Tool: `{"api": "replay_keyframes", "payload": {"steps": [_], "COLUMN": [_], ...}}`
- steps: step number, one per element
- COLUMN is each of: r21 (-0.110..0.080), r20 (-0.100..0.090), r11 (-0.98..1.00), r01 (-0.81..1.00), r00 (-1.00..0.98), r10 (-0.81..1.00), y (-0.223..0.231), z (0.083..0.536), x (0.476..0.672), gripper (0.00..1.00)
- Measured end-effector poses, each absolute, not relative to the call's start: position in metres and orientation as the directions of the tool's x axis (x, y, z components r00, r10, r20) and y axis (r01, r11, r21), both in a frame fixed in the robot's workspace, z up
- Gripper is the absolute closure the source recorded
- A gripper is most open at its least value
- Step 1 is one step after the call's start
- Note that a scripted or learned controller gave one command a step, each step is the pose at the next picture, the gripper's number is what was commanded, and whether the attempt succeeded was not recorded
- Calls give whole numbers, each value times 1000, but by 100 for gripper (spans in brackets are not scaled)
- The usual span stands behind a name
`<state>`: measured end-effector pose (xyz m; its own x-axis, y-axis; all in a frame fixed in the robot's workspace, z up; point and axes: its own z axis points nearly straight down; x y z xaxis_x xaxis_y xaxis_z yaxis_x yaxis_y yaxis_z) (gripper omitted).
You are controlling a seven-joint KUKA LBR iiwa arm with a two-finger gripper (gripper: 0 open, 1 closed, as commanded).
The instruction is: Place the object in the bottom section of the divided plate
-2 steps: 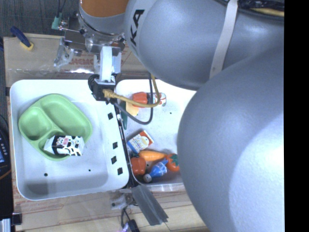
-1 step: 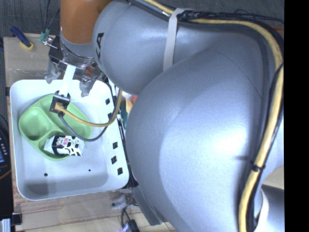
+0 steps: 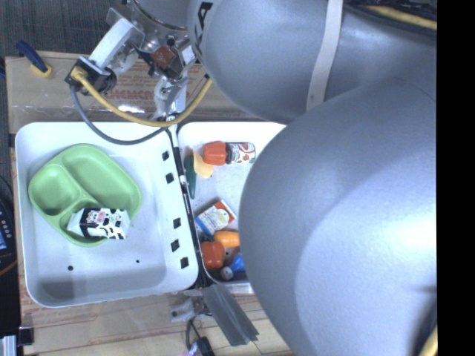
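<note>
A green divided plate (image 3: 83, 178) lies in the left bin (image 3: 96, 277). A black-and-white carton with a cow pattern (image 3: 102, 223) rests in the plate's bottom section, near its lower edge. My gripper (image 3: 169, 104) hangs above the far rim where the two bins meet, well away from the plate and carton. Nothing shows between its fingers.
The right bin (image 3: 223, 136) holds a small bottle with an orange cap (image 3: 226, 153), a yellow item (image 3: 200, 167), a small juice box (image 3: 216, 216), and orange and blue items (image 3: 221, 254). My large grey arm covers most of the right side. A yellow cable (image 3: 111, 102) loops by the wrist.
</note>
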<state>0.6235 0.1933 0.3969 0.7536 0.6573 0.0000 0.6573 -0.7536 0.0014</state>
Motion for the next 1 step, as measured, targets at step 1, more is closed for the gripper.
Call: {"api": "replay_keyframes", "payload": {"steps": [1], "r21": [-1], "r20": [-5], "r11": [-925], "r01": [380], "r00": [925], "r10": [380], "y": [217], "z": [275], "x": [639], "gripper": [0]}}
